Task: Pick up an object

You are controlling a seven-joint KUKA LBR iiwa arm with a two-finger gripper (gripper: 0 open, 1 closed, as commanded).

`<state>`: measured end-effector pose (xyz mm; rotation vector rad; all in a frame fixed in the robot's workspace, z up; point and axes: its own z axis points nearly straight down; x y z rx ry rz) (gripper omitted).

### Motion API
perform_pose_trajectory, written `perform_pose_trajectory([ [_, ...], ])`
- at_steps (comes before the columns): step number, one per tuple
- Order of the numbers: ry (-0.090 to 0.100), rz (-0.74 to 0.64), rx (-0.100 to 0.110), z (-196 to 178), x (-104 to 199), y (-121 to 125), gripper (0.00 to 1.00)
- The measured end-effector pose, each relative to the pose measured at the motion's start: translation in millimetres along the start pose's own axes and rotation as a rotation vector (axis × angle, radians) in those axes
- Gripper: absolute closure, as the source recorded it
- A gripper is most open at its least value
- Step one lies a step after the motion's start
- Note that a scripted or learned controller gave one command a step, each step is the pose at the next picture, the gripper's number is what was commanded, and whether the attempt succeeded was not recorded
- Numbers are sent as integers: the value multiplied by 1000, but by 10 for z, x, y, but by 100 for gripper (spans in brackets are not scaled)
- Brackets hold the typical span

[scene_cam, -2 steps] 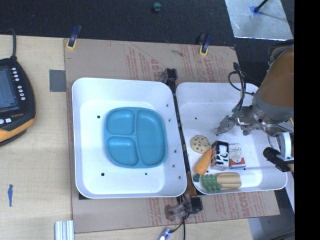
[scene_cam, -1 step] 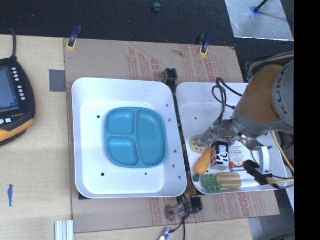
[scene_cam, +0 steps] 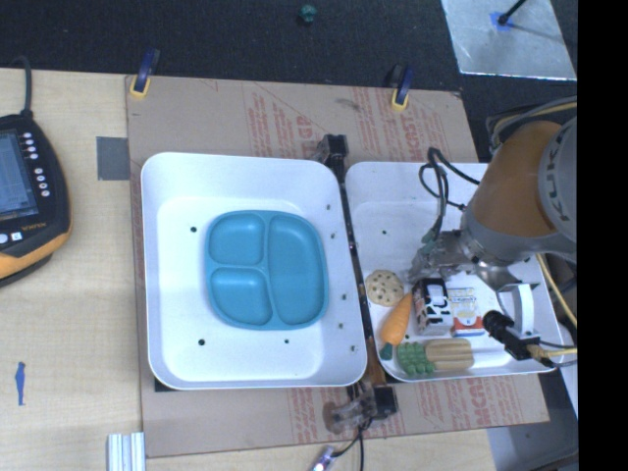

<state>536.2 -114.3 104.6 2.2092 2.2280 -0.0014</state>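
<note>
At the near edge of the bench sits a small metal bracket point(scene_cam: 126, 449), and a clip point(scene_cam: 358, 407) with wires holds the near side where the two white bins meet. There are two bins. The left bin point(scene_cam: 177, 351) holds one blue plate point(scene_cam: 267, 268) with three sections. The right bin point(scene_cam: 392, 199) holds the toy food. Nearest is one green bumpy piece point(scene_cam: 416, 360), touching one tan stick-like block point(scene_cam: 454, 353) that lies just to its right. Just behind them is one orange carrot point(scene_cam: 396, 319), tilted, and beside it one round cookie point(scene_cam: 384, 286) with dark spots. Right of the carrot is one small white box point(scene_cam: 449, 308) with black marks and red print on it; the writing is too small to read. The gripper point(scene_cam: 437, 263) hangs right over this box and near the cookie. I cannot tell if its fingers are wide or closed, because the arm covers them. The arm point(scene_cam: 520, 189) is grey and orange and comes in from the right. Both bins rest on a brown board point(scene_cam: 294, 116) with faint red writing that cannot be read. Two clips with blue handles point(scene_cam: 143, 73) hold its far edge. On the far left is one black and orange control pad point(scene_cam: 25, 194). Far back lies a dark floor with one small green thing point(scene_cam: 308, 12).
</note>
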Motion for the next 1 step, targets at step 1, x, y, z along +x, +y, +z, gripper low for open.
perform_pose_trajectory([
  [1,4,4,4,-875,483,667,100],
])
